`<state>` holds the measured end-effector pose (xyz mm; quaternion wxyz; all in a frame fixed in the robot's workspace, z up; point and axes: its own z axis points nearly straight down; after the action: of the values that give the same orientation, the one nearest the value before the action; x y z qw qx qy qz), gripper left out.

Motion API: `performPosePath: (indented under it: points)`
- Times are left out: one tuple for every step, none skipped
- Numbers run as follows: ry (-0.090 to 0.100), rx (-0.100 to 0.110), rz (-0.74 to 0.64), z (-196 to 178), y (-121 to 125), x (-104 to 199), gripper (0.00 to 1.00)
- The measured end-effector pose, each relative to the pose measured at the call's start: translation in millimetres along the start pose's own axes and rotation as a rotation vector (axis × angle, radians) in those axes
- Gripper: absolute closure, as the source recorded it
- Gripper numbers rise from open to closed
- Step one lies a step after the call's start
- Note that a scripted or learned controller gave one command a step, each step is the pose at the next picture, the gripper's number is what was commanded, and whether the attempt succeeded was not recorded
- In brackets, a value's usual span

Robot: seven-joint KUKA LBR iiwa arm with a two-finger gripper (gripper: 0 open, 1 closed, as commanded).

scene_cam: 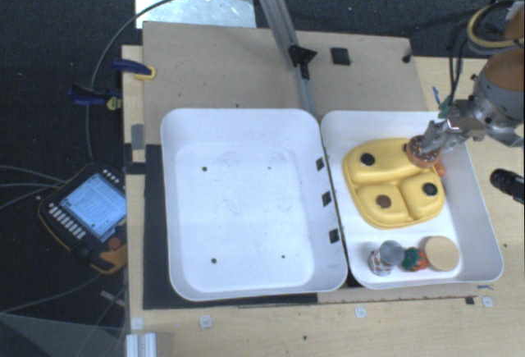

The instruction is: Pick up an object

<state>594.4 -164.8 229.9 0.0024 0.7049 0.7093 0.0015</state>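
Pincer (426, 148): positioned low over the right bin (474, 183), at the far right corner of the yellow tray (394, 183). A small brown, round object (422, 153) sits at its tip. Whether the pincer is apart, together, or clamped on that object cannot be told from this view; the tip is too small and partly masked by the wrist.

Arm (496, 93): enters from the right, grey with the orange band visible above the wrist, angled down toward the bin.

Right bin contents: the yellow tray is a moulded piece with three compartments, each showing a dark spot, and lies in the middle of the bin. Along the near edge lie a small grey and white item (384, 255), a red and green item (413, 260) just beside it, and a tan disc (441, 252) at the right end of that row.

Left bin (176, 183): white, shallow, adjoining the right bin on the worktop (213, 68).

Task status, as a judgement: the approach is made and a candidate, the brown object, is at the pincer. A secure grasp is not confirmed, and nothing is visibly raised clear of the bin. Closing, if not done, and the lift remain.
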Motion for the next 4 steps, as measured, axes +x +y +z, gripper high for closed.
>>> performPosePath:
  points:
    - [0.003, 0.003, -0.004, -9.3, -5.6, 50.2, 1.0]
    - [0.003, 0.005, -0.003, 0.5, -9.3, 97.0, 1.0]
    - [0.004, 0.003, -0.005, -9.6, -9.8, 152.1, 1.0]
    - [0.003, 0.006, -0.004, 1.4, -19.1, 206.8, 1.0]
